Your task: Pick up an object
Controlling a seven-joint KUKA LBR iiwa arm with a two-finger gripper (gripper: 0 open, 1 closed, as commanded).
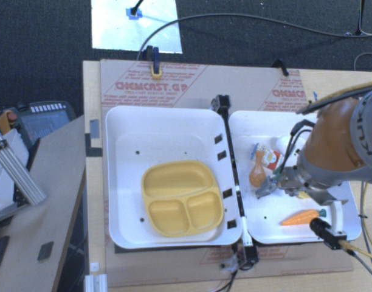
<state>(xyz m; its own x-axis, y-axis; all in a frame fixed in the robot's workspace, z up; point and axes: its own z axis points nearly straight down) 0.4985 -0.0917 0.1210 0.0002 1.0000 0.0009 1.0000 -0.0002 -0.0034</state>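
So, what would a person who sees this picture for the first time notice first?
Probably the yellow divided tray, lying alone in the left bin. Next, the grey and orange arm reaching over the right bin, its gripper low beside an orange toy, with a carrot nearer the front edge.

Two white bins side by side on the bench. Left bin (pixel 122 163): a yellow divided tray (pixel 181 196) lies toward its front right corner, three compartments, nothing in them. Right bin (pixel 247 224): arm (pixel 341 142) reaches in from the right, orange band above the wrist. Gripper (pixel 266 187) low near the bin's middle, just beside an orange-brown pear-shaped item (pixel 258 174). A red-and-white packet (pixel 270 157) sits just behind that. A toy carrot (pixel 300 218) lies near the front edge, apart from the gripper.
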